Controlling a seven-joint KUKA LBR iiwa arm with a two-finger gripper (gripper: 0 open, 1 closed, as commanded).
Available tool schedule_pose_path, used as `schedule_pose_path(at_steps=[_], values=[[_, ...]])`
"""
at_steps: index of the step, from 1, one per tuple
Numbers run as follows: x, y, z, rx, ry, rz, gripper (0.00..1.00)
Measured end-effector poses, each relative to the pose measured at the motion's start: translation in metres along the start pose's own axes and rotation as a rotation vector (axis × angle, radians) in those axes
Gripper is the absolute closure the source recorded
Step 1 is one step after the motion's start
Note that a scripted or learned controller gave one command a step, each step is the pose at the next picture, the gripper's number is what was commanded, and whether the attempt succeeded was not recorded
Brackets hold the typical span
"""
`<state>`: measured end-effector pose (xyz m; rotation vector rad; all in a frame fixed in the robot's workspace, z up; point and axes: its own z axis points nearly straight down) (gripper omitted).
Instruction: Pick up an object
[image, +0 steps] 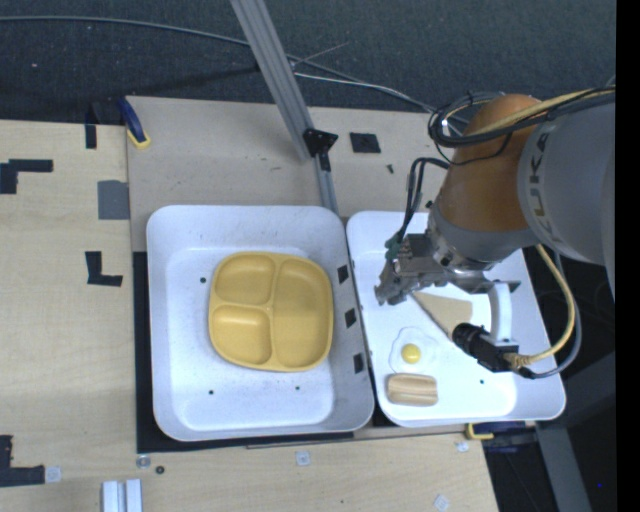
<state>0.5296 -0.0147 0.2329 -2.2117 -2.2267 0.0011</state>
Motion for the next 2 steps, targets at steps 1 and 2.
schedule_pose_path(at_steps=[1,2], values=[[0.061,-0.003,0.011,0.001,0.0,-0.001,1.0],[0.114,-0.022,0.016,0.002,-0.001,0.0,1.0]])
